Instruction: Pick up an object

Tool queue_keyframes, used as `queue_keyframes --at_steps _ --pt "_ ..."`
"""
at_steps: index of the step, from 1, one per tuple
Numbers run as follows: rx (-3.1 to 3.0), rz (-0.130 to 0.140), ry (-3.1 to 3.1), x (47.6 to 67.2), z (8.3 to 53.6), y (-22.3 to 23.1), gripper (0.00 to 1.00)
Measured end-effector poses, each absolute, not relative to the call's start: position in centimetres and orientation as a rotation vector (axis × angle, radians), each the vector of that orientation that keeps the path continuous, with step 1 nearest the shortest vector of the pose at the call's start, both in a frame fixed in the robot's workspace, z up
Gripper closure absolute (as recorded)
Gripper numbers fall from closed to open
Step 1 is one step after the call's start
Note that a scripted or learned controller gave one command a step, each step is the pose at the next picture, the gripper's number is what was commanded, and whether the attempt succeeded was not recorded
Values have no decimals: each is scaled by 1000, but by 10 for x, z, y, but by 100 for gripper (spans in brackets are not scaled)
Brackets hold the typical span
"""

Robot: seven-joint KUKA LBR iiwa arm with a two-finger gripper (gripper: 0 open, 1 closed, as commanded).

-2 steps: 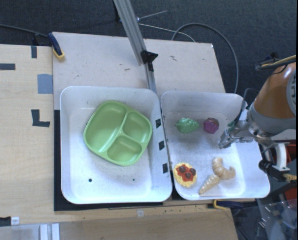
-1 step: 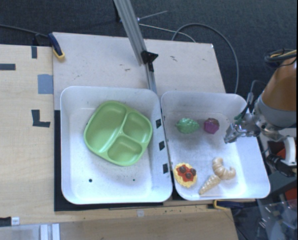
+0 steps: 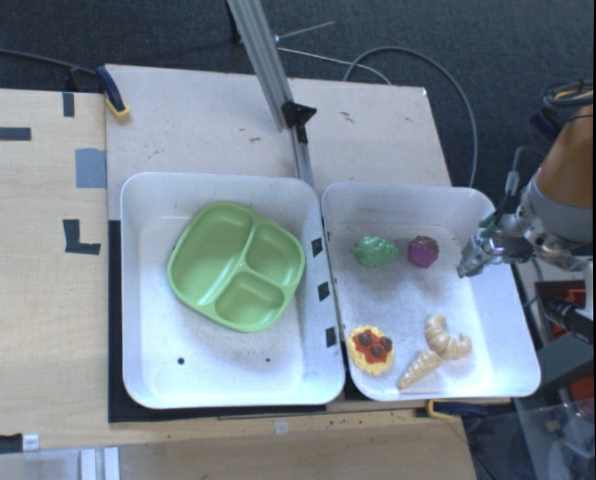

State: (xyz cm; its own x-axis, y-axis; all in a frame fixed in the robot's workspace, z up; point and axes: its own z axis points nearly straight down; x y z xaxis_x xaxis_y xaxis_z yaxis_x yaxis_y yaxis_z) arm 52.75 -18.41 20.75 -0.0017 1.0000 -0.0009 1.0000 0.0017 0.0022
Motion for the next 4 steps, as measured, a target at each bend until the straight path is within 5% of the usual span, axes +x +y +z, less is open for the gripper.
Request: queue_keyframes --at_steps 4 --pt "2216 -3 2233 516 212 42 100"
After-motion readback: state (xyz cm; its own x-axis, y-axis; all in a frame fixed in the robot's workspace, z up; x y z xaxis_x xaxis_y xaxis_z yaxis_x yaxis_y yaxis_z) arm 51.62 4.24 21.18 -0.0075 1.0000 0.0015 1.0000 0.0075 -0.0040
